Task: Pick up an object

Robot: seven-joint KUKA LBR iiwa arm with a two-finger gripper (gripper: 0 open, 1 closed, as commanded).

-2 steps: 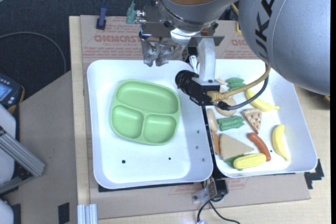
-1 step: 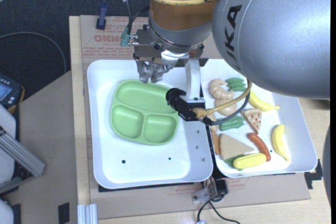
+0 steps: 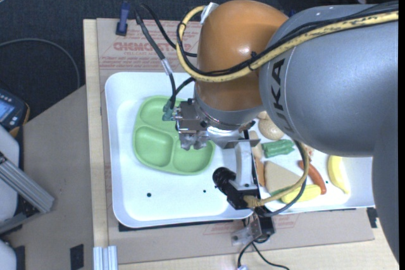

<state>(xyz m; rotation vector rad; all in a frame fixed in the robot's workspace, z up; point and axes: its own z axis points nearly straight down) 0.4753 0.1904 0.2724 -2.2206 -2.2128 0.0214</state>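
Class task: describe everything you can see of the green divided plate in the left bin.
The green plate is pale green, smooth and plastic-looking, with rounded corners and raised ridges splitting it into compartments; three show. It lies flat, right side up, on the floor of the left white bin, near its middle. The arm's wrist hangs over its right part and hides it. Nothing visible lies in its compartments.

You see the grey arm [image 3: 329, 73] reaching in from the right, its orange band [image 3: 237, 47] bulking over the left bin [image 3: 126, 199]. The wrist hardware hangs over the right edge of a green divided plate [image 3: 155, 142], which lies on that bin's floor. To the right of the wrist, in the other bin, sit a green block [image 3: 278, 148], a tan wedge [image 3: 278, 175], a yellow banana [image 3: 337, 174] and an orange stick [image 3: 314, 177], close together.
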